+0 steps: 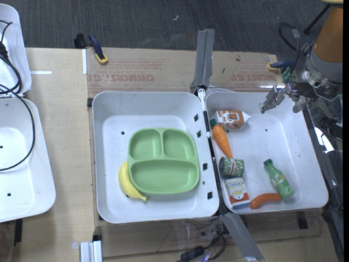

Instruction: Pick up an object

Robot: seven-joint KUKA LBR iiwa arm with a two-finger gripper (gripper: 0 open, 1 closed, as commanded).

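Objects for picking are lying in the right bin (294,125): a small carton (229,118) at the far left, a carrot (221,139) just near of it, a dark can (231,167) and a juice box (236,191) further toward the near edge, an orange sausage-like toy (265,200) at the near wall, and a green bottle (278,178) toward the right. Most of them are crowding along the bin's left wall, which is leaving the middle of the floor bare.

The gripper (284,98) is hovering over the far right corner of that bin, well apart from every item, its two fingers spread open and holding nothing. The arm seems to be waiting high, probably so the camera sees the contents before a target is chosen.

The left bin (109,141) is holding a green divided plate (163,161) with a banana (128,183) tucked against its near left edge.
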